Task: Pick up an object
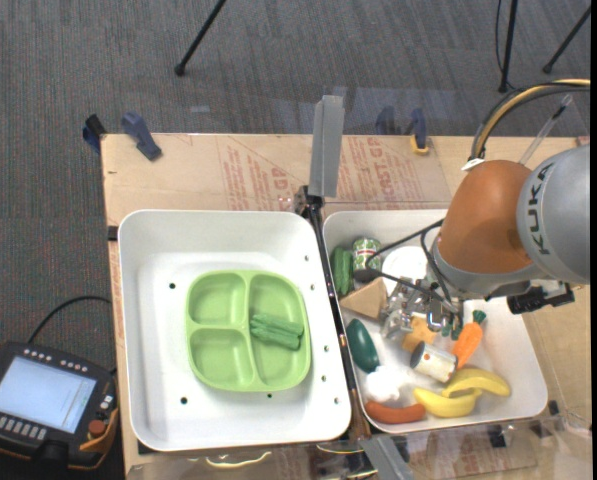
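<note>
Toys fill your right bin (531, 368): banana (465, 392), carrot (468, 342), little can (434, 361). Your gripper (416, 313) hangs low over them, and nothing looks picked up yet. You cannot tell its grip from here.

1 fixed camera looks down at a slant from above the bench (218, 173), framing both bins (148, 258).

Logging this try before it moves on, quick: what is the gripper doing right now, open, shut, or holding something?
Gripper: low in the right bin among the toy food; whether it is open, shut or holding anything cannot be told.
</note>
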